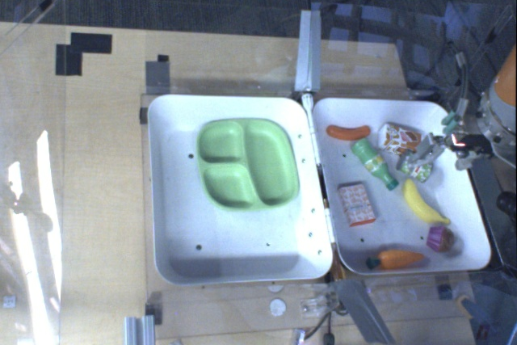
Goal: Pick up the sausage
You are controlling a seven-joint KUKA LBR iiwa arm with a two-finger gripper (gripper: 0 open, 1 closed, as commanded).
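Observation:
The sausage (348,132) is a small orange-red link lying flat in the far left corner of the right bin (477,206). My gripper (426,156) reaches in from the right and hangs low over the upper right part of that bin, beside a printed snack packet (399,139). It is about a hand's width to the right of the sausage, and the packet and a green bottle (376,162) lie between them. Nothing is seen in its grasp.
The right bin also holds a banana (423,203), a flat pink box (356,204), a carrot (396,259) and a small purple item (440,238). A green divided plate (246,162) sits in the left bin (174,198). A metal post (306,52) stands behind the bins.

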